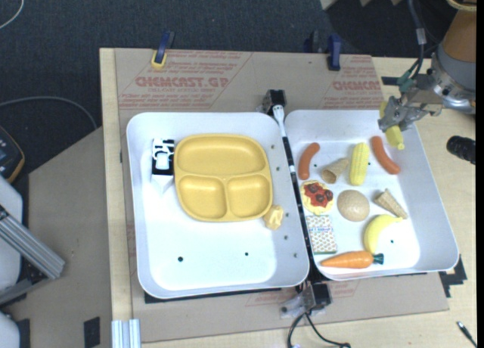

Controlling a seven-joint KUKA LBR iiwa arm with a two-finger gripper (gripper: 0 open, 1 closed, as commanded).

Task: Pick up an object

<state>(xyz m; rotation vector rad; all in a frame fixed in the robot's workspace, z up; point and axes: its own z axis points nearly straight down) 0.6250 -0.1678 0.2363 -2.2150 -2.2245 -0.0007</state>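
My gripper [395, 128] hangs over the far edge of the right bin [437, 218], with a small yellow toy piece [394, 138] between its fingertips, lifted just above the bin floor. Below it in the bin lie a red sausage [384, 154], a corn cob [359, 163], a second sausage [308, 160], two cones [335, 169] [391, 203], a pizza slice [318, 196], a tan round roll [352, 205], a yellow fruit [380, 231], a carrot [349, 260] and a patterned wafer [322, 233].
The left bin [197, 263] holds a yellow divided plate [223, 176], a black-and-white item [161, 157] at its left, and a small pale yellow piece [274, 218] by the plate's near right corner. A raised divider [291, 180] separates the bins.
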